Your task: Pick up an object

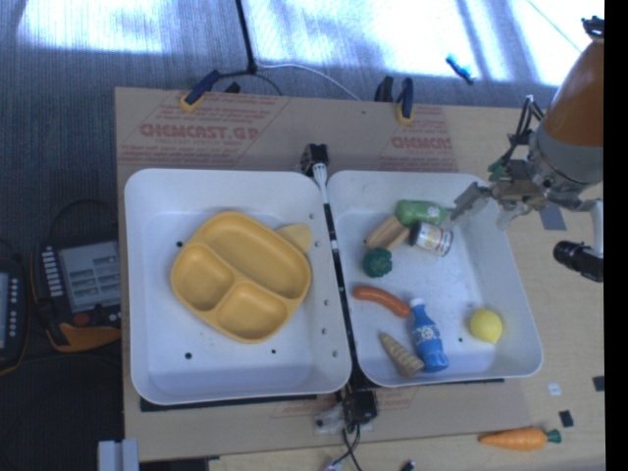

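The right bin [520, 292] holds several small items: a green bottle [420, 210], a small jar [433, 238], a tan cylinder [386, 232], a broccoli piece [377, 261], an orange sausage [383, 300], a blue bottle [427, 335], a lemon [485, 326] and a brown cone [400, 353]. My gripper [488, 207] hangs over the bin's upper right corner, just right of the green bottle and the jar. It is open, its fingers spread apart with nothing between them.
The left bin [157, 204] holds a yellow divided plate [241, 275] with a pale yellow piece [294, 235] at its upper right. A toy carrot [520, 439] lies on the bench below the right bin. Clamps and cables sit along the far board edge.
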Controlling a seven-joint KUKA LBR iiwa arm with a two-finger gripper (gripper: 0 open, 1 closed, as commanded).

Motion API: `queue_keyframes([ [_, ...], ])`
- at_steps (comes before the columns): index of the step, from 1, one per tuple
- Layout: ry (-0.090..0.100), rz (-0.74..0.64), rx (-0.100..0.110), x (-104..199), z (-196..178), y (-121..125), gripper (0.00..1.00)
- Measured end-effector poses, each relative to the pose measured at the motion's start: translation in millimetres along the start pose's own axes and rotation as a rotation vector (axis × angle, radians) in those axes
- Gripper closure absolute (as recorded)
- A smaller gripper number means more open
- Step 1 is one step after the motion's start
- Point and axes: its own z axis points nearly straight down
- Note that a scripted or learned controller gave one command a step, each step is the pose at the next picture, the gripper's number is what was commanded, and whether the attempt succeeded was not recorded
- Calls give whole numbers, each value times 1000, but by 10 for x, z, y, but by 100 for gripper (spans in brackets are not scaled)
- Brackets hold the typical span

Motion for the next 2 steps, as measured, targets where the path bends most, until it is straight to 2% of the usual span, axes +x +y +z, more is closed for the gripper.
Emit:
queue_keyframes([
  [1,1,0,3,396,911,-27,0],
  [2,-2,0,-1,176,1475,310,0],
])
